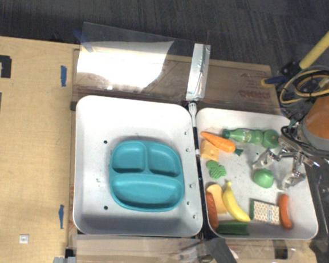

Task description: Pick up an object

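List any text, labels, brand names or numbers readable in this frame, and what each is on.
Nothing can be read.
Cardboard sheet behind the right bin: faint reddish printing, too blurred to read.
Small box in the right bin: patterned face, too small to read.
Teal divided tray: no markings visible.

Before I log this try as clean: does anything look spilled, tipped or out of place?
Nothing stands out. The toy foods lie loose inside the right bin, the teal tray sits flat in the left bin, and the gripper hovers by the green ball.
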### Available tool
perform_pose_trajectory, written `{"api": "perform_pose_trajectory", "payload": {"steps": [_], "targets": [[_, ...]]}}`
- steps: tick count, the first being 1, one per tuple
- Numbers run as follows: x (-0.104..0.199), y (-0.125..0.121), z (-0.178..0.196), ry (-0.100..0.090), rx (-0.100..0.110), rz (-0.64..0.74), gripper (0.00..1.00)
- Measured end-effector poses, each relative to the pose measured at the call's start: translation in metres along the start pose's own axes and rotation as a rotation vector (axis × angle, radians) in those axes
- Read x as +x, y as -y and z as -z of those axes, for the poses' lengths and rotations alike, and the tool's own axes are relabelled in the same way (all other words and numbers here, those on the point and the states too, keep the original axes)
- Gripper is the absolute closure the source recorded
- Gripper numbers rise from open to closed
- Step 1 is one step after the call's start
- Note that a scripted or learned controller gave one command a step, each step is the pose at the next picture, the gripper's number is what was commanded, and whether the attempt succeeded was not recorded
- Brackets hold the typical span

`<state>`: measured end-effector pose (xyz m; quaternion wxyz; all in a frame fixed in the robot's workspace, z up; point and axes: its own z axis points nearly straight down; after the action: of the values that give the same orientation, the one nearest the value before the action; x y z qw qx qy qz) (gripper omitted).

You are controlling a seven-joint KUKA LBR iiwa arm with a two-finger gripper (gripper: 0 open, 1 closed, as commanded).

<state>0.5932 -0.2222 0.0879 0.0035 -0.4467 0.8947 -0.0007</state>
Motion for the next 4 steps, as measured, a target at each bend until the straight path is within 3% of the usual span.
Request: {"api": "perform_pose_trajectory", "payload": {"steps": [1, 2, 3, 4], "targets": [[0.027, -0.052, 0.001, 0.000, 0.003, -0.110, 0.00], [0.010, -0.098, 0.002, 0.001, 0.005, -0.082, 0.00], [-0.031, -0.052, 0.001, 0.002, 0.007, -0.054, 0.00], [-0.046, -0.043, 0.001, 0.001, 0.005, -0.051, 0.00]]}}
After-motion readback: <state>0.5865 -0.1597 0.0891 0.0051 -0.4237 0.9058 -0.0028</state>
